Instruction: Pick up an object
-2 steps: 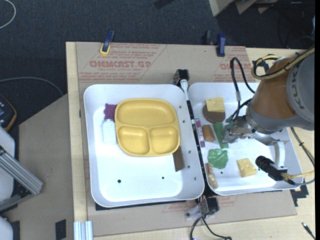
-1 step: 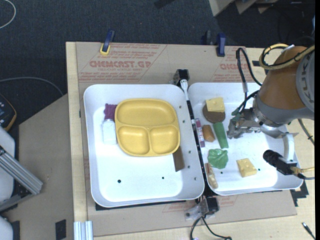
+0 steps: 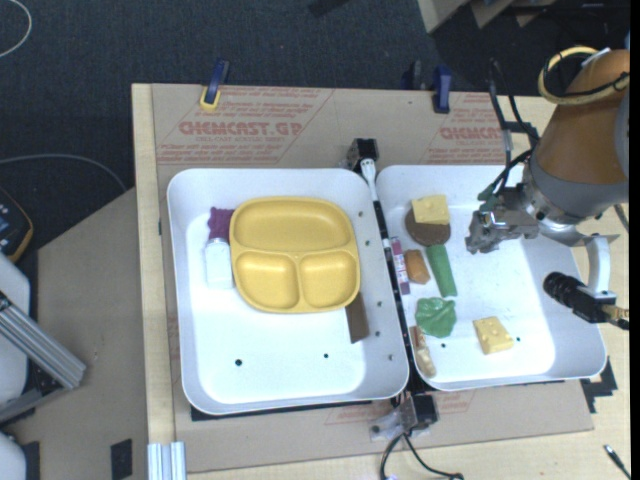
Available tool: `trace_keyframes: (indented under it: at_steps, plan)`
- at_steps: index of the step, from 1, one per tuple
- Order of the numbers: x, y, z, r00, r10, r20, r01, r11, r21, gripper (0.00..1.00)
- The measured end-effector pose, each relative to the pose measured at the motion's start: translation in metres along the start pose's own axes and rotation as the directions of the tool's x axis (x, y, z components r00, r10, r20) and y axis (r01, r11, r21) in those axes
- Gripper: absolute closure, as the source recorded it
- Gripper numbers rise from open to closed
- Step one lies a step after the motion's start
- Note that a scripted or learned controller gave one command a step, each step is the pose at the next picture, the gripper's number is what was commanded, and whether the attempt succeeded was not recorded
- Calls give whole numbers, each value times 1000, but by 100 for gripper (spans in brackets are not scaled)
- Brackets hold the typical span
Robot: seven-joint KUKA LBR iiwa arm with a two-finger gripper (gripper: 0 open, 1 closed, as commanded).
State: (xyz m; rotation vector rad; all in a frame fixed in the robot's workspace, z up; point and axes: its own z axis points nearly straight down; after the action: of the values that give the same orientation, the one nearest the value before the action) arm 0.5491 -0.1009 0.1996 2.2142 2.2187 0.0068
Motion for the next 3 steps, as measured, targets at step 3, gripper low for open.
trace_keyframes:
  at_steps: [3]
  plan:
    - [41, -64, -17, 1000, 1, -4, -1, 1000, 12, 100]
